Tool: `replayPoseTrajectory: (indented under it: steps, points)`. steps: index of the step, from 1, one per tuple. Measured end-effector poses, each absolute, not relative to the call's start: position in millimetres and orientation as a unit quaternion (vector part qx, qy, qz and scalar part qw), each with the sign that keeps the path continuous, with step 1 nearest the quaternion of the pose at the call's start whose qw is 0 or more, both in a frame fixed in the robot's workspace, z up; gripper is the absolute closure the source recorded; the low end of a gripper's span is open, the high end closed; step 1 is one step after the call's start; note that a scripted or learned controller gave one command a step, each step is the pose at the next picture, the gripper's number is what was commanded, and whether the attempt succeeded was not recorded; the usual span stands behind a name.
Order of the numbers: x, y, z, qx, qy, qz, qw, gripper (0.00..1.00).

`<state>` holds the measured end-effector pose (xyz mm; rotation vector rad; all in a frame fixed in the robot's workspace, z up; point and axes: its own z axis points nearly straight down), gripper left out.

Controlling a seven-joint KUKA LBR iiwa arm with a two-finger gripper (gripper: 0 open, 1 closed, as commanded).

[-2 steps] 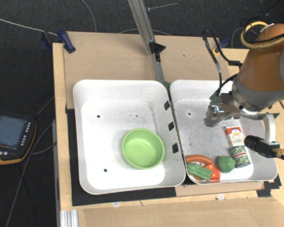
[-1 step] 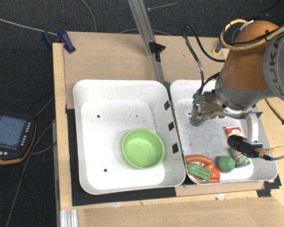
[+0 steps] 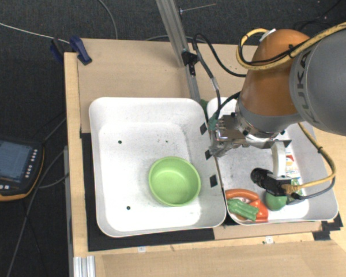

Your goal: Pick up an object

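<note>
The gripper [image 3: 218,146] hangs low over the right bin [image 3: 237,169], hard against its left wall; how wide it stands cannot be told from above, and nothing is seen in its grasp. The nearest candidate, an orange and green toy [image 3: 245,206], lies in that bin's front left corner. It looks light and probably soft or rubbery, so a pinch across its narrow middle should hold better than one at its ends. The green bowl [image 3: 174,180], near the front edge of the left bin [image 3: 138,131], looks stiff, light and slick, best taken by its rim.
</note>
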<state>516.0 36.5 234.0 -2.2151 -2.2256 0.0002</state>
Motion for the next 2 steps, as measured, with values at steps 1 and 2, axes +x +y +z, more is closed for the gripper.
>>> replayPoseTrajectory:
  steps: [1,2]
  points:
    - [512.3,86.9,244.3,-0.705,-0.709,-0.0008,0.000,1.00]
    - [512.5,84.3,244.0,-0.707,-0.707,-0.0001,0.000,0.00]
